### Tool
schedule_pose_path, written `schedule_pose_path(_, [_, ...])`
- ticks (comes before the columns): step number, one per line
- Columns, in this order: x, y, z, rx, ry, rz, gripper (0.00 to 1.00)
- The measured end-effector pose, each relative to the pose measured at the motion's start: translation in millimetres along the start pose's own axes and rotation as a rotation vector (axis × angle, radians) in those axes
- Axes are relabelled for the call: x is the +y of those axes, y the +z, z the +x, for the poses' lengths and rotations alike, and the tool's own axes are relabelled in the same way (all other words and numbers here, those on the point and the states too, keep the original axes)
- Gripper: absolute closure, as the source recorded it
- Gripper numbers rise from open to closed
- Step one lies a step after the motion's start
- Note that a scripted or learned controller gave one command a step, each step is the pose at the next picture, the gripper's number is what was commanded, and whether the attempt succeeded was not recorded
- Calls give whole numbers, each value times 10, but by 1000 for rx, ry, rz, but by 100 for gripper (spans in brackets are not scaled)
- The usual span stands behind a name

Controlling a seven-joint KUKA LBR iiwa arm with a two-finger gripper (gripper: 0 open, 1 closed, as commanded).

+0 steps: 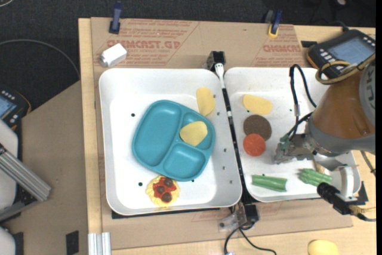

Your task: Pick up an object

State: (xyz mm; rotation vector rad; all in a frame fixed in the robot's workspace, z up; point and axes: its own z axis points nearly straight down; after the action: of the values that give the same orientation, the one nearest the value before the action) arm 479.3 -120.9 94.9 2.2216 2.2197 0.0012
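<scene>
My gripper (pixel 285 152) hangs low in the right bin (pixel 280 76), right of a red ball (pixel 255 144) and a brown disc (pixel 257 125). A yellow oval piece (pixel 257 104) lies at the bin's back. A green bean pod (pixel 268 182) rests near the front wall, and a second green piece (pixel 315 177) lies under the arm. In the left bin (pixel 119 146) a teal divided plate (pixel 170 139) holds a pale yellow chip (pixel 194 132). A yellow piece (pixel 205 100) lies behind the plate and a small pizza toy (pixel 162 190) in front.
The grey arm with its orange band (pixel 346 110) covers the right bin's right side. A black clamp (pixel 216 60) sits where the bins meet at the back. A white block (pixel 113 55) and two blue clips (pixel 116 18) sit on the cardboard behind.
</scene>
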Motion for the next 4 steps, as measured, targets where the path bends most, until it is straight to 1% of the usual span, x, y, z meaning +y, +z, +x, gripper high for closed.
schedule_pose_path(4, [15, -393, -8, -5, 2, -9, 100])
